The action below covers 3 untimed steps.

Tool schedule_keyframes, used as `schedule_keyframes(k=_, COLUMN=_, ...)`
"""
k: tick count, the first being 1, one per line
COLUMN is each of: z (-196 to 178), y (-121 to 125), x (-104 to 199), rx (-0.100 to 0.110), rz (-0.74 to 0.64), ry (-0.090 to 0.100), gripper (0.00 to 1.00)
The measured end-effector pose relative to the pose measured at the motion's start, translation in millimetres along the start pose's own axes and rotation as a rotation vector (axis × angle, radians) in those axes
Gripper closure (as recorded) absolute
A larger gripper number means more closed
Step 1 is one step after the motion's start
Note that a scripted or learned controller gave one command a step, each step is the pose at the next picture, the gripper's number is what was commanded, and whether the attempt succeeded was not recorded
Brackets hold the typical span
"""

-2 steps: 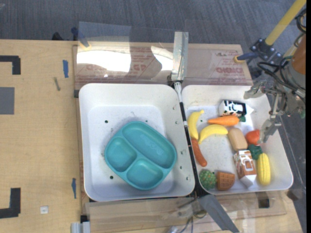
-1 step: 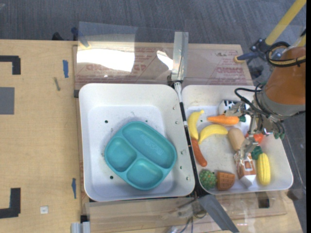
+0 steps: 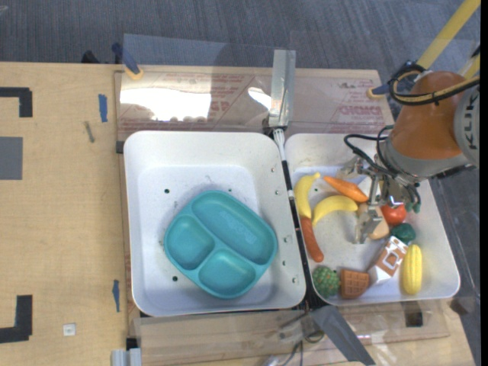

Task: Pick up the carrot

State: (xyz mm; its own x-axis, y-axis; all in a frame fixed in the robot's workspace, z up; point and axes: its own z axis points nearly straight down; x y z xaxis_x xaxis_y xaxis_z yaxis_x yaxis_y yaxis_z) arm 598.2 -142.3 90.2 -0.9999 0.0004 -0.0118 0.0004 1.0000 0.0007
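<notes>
The carrot [image 3: 345, 187] is a short orange piece lying slantwise in the upper middle of the right bin [image 3: 446, 269], just above a yellow banana [image 3: 334, 207]. My gripper [image 3: 371, 218] hangs low over the bin to the right of the carrot, about a finger's width from its thick end. It stands open with nothing between its fingers. The orange wrist band [image 3: 427, 124] sits above it and hides the bin's upper right part.
Around the gripper lie a second banana [image 3: 305, 194], a long red-orange piece [image 3: 310, 239], a tomato [image 3: 395, 213], green broccoli [image 3: 327, 280], a waffle piece [image 3: 354, 283], a small carton [image 3: 390, 258] and a corn cob [image 3: 412, 268]. The left bin [image 3: 152, 158] holds a teal divided plate [image 3: 219, 242].
</notes>
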Motion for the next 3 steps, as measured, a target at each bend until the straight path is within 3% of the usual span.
schedule_keyframes(k=1, z=-9, y=-1, x=1, rx=0.001, rz=0.002, ry=0.000, gripper=1.00)
schedule_keyframes(k=2, z=-8, y=-1, x=1, rx=0.001, rz=0.002, ry=0.002, gripper=0.00)
schedule_keyframes(k=3, z=5, y=12, x=24, rx=0.001, rz=0.302, ry=0.013, gripper=0.00)
